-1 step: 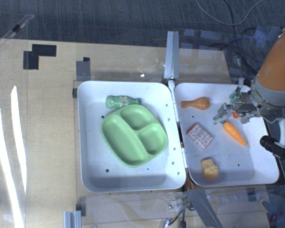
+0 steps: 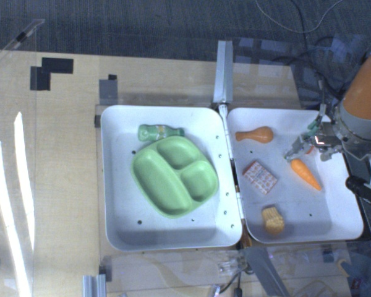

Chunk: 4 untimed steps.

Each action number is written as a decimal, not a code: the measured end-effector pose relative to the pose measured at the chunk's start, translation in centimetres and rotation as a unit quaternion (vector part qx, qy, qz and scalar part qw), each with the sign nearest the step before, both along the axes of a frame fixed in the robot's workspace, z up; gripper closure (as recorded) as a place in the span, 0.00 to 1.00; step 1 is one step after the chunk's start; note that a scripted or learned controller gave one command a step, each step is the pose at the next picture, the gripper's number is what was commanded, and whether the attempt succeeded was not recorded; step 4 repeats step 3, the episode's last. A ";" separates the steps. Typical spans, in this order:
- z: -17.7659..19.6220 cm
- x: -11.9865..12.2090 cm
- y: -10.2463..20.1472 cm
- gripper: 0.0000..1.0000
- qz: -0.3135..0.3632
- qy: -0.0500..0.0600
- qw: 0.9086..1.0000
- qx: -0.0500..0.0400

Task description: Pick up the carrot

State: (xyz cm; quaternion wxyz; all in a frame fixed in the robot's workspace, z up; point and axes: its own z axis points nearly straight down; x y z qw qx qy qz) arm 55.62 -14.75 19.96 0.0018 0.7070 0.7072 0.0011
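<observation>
Gripper: the gripper (image 2: pixel 304 146) hangs over the right bin (image 2: pixel 352 228), just above the carrot's upper tip; its fingers look spread a little apart with nothing between them.
Arm: grey, with the orange band (image 2: pixel 366 91), reaching in from the right edge.
Carrot: the carrot (image 2: pixel 305 174) lies flat on the right bin's floor, on a slant, its upper end near the fingertips and its lower end pointing down and to the right; not held.
Neighbours: a checkered pink block (image 2: pixel 260 177) sits to the carrot's left, a drumstick-shaped toy (image 2: pixel 255 135) above that, and a tan piece (image 2: pixel 272 219) lower down; all stand apart from the carrot.
Left bin: the left bin (image 2: pixel 114 221) holds a green divided plate (image 2: pixel 174 175) and a small green bottle (image 2: pixel 160 131).
Step in hand: likely lining up for the grasp.
Doing it well: shift toward the carrot's thick middle, turn the fingers across its narrow width rather than along it, descend close to the floor, then close, since a tip grip would probably slip.
Risk: pushing the carrot sideways on contact.
</observation>
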 end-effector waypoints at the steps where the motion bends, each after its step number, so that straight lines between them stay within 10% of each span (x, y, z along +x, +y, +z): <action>1: -10.4 3.0 -5.3 0.00 0.019 -0.001 1.000 0.000; 2: -9.2 3.3 -5.3 1.00 0.020 -0.005 1.000 -0.001; 3: 1.7 5.1 0.0 1.00 0.007 -0.002 1.000 0.000; 4: 1.7 5.1 0.0 1.00 0.007 -0.002 1.000 0.000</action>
